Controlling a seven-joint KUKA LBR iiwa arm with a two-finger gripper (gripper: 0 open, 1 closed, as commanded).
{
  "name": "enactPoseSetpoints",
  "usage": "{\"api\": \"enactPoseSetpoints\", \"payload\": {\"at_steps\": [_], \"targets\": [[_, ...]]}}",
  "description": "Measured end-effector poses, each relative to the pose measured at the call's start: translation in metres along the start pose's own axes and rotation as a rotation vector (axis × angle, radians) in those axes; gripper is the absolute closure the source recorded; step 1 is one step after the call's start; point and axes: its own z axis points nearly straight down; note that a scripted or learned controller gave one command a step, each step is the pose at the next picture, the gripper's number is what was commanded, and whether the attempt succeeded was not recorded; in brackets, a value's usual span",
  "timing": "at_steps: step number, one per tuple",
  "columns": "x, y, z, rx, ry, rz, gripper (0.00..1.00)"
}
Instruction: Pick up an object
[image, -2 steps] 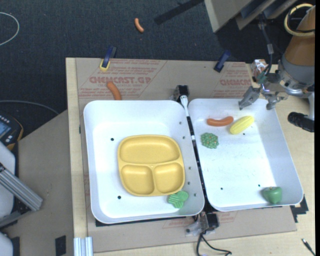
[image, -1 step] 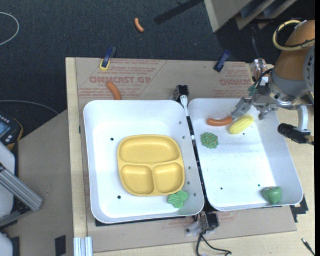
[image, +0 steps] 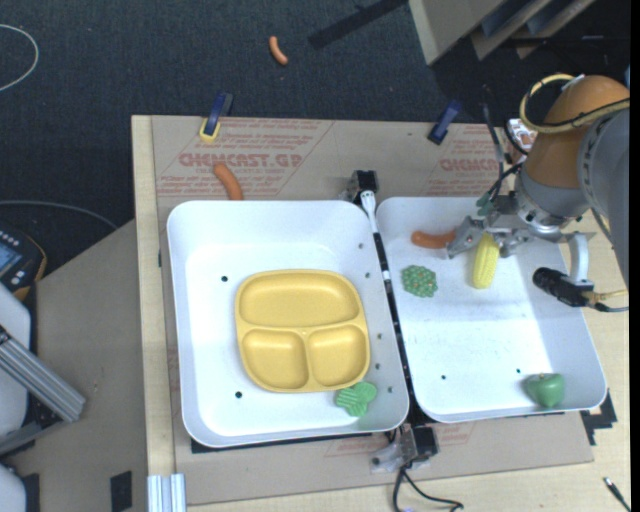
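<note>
Your bench is a cardboard-topped board (image: 300, 150) on dark carpet, bearing a left bin (image: 200, 300) with a yellow divided plate (image: 300, 330) and a right bin (image: 560, 340). In the right bin, the gripper (image: 488, 238) sits directly over a toy corn cob (image: 484, 264), which appears caught between its fingers. You seem to be at the grasp itself; next you need a straight lift, watching that the cob doesn't slip.

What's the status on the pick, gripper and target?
Gripper low in right bin, over the yellow corn; grip unconfirmed. Orange sausage just beside it. Green broccoli nearby, apart from the corn.
</note>
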Motion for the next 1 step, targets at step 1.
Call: {"api": "enactPoseSetpoints", "payload": {"at_steps": [1], "targets": [[0.0008, 0.0002, 0.0027, -0.004, -0.001, 0.0, 0.0]]}}
